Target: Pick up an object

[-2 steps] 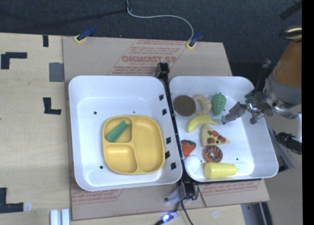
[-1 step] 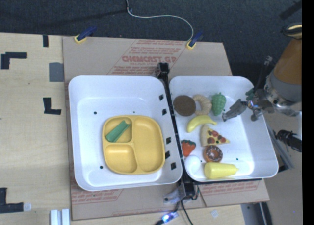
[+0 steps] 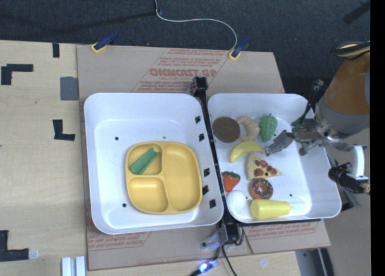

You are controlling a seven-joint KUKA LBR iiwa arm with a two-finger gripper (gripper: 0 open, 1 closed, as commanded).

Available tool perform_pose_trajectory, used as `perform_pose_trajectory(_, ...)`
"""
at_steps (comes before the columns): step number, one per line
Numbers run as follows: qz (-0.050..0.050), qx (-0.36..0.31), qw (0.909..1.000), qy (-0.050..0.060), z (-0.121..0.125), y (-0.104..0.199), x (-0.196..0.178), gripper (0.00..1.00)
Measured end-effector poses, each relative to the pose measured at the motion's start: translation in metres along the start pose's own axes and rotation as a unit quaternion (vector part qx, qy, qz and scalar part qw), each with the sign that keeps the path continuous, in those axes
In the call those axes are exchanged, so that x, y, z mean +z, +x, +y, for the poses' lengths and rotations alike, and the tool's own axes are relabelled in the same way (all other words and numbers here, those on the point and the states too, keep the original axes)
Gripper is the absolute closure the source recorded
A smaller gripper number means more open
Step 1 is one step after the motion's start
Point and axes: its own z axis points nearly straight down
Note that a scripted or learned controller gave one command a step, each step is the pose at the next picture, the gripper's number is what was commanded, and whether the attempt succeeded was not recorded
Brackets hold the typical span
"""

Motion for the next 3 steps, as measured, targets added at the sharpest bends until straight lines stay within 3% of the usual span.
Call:
perform_pose_trajectory(1,0.000,-0.001,1.0000,0.000,0.005,0.008,0.060,0.00)
perform_pose_trajectory(2,0.000,0.000,1.0000,-0.003,0.007,0.008,0.087,0.00)
perform_pose_trajectory(3,0.002,-0.001,1.0000,-0.007,0.010,0.011,0.073,1.00)
